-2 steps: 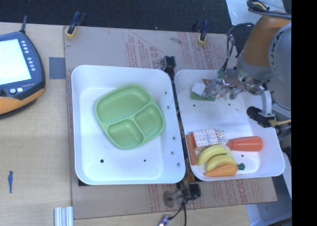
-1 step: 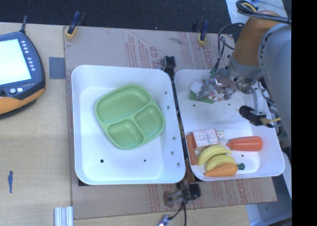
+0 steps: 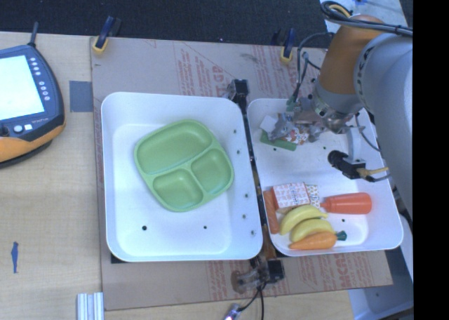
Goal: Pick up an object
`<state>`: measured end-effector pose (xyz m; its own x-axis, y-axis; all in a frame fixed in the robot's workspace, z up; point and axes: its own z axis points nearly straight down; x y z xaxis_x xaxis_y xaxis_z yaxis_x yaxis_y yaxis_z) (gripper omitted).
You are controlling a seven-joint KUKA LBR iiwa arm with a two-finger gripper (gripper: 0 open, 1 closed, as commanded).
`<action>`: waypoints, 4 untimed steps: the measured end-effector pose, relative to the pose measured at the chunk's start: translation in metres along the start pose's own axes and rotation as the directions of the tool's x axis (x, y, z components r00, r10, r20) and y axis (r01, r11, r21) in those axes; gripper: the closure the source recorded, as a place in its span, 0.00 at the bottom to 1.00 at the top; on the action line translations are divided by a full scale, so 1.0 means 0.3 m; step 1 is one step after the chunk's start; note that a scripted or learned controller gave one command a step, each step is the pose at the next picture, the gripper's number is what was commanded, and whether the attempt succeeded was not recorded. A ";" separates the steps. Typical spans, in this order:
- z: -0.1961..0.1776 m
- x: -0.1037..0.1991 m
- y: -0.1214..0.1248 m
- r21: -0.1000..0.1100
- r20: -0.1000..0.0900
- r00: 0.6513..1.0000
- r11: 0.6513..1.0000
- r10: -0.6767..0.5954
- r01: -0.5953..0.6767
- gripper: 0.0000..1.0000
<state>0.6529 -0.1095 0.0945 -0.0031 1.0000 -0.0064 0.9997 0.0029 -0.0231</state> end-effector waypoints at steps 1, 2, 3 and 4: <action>-0.031 -0.008 -0.010 0.016 -0.001 1.000 1.000 -0.002 0.002 1.00; -0.325 0.109 -0.123 -0.019 -0.006 1.000 1.000 -0.002 0.002 1.00; -0.323 0.109 -0.124 -0.018 -0.006 1.000 1.000 -0.002 0.002 0.00; -0.323 0.194 -0.093 -0.020 -0.005 1.000 1.000 -0.002 0.002 0.00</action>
<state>0.6271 -0.0508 0.1917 -0.0052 1.0000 -0.0012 1.0000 0.0052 -0.0029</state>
